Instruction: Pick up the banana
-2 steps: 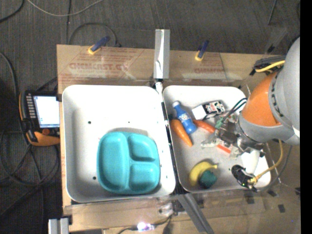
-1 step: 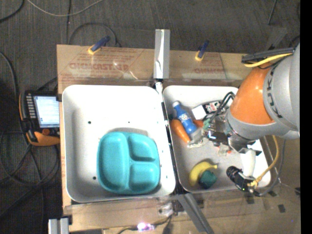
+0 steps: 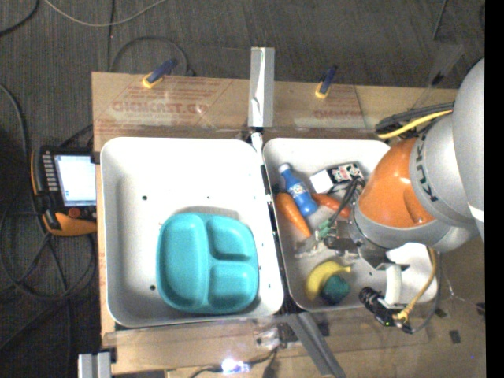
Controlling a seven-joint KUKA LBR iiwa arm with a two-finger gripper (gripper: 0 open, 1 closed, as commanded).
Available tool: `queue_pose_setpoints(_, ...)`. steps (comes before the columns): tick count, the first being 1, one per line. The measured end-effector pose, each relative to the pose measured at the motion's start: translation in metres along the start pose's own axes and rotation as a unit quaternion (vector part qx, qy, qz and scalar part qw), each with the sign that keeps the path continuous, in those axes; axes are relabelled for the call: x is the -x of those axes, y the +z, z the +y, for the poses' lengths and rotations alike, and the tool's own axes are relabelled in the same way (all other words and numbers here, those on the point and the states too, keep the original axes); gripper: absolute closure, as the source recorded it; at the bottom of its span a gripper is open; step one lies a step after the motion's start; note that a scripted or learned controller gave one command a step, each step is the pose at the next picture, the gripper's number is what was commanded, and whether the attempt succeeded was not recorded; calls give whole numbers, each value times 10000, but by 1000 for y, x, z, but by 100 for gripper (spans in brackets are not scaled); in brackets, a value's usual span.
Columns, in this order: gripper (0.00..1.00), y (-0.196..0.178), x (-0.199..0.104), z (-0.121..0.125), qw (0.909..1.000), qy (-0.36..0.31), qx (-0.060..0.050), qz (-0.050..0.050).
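The yellow banana (image 3: pixel 319 277) lies curled at the front of the right bin (image 3: pixel 277 154), with a small teal object (image 3: pixel 337 290) resting against its right end. My gripper (image 3: pixel 334 236) hangs just above and behind the banana, under the orange wrist band (image 3: pixel 394 189). Its dark metal parts sit over the bin floor between the banana and an orange carrot (image 3: pixel 293 214). I see nothing held in it.
A blue bottle (image 3: pixel 297 186), a white box (image 3: pixel 337 176) and the carrot crowd the back of the right bin. A teal divided plate (image 3: pixel 208 263) lies in the left bin (image 3: pixel 126 211). A pendant (image 3: pixel 67 189) sits beyond the bench's left edge.
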State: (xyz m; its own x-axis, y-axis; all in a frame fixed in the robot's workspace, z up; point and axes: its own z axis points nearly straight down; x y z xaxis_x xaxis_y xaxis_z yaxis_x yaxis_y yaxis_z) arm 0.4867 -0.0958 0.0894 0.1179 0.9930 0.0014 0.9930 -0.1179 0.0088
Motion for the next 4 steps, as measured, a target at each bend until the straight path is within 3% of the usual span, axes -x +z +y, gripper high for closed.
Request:
queue_pose_setpoints(1,0,0,25,4,9994,-340,3,4)
queue_pose_setpoints(2,0,0,5,2,9949,1006,42,-28)
queue_pose_setpoints(3,0,-4,11,13,9940,1090,-68,-21)
queue_pose_setpoints(4,0,0,13,4,9691,2464,42,-5)
